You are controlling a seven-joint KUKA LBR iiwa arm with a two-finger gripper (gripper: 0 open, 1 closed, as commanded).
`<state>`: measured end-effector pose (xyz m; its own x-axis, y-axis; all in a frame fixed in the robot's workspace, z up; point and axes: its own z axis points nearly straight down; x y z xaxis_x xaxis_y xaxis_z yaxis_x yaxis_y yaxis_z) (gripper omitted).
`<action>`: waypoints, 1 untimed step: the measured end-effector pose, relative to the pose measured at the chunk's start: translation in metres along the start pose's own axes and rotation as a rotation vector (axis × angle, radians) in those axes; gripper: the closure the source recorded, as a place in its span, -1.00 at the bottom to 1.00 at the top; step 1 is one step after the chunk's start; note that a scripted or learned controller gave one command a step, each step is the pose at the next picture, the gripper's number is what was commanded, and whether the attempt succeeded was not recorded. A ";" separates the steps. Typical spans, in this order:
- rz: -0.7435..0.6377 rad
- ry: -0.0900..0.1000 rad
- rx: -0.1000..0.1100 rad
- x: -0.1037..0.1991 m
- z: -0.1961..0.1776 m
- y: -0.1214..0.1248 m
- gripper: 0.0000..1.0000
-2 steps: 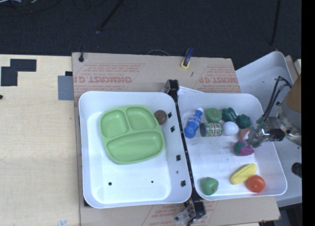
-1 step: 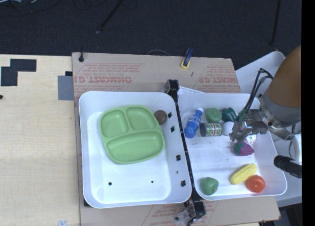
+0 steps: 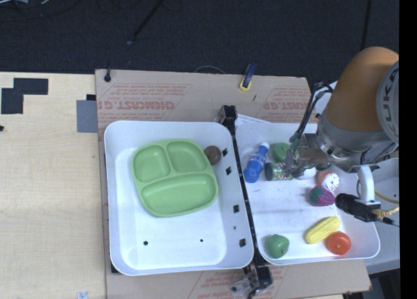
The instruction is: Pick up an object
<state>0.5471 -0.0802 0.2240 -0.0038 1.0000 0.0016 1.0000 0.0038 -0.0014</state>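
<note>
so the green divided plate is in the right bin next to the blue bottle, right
Not quite. The camera view shows the green divided plate in the left bin, beside a small brown object. The blue bottle lies in the right bin, across the divider from the plate.

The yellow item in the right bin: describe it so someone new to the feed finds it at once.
Start at the right white bin and go to its near right corner. The yellow corn cob lies there at a slant, between a green pepper and an orange-red tomato. It is the one long, yellow piece among round ones.
</note>
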 end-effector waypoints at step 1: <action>0.001 0.000 0.001 0.049 0.007 0.017 1.00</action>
<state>0.5638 -0.0313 0.2170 -0.0033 1.0000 0.0014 1.0000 0.0033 -0.0020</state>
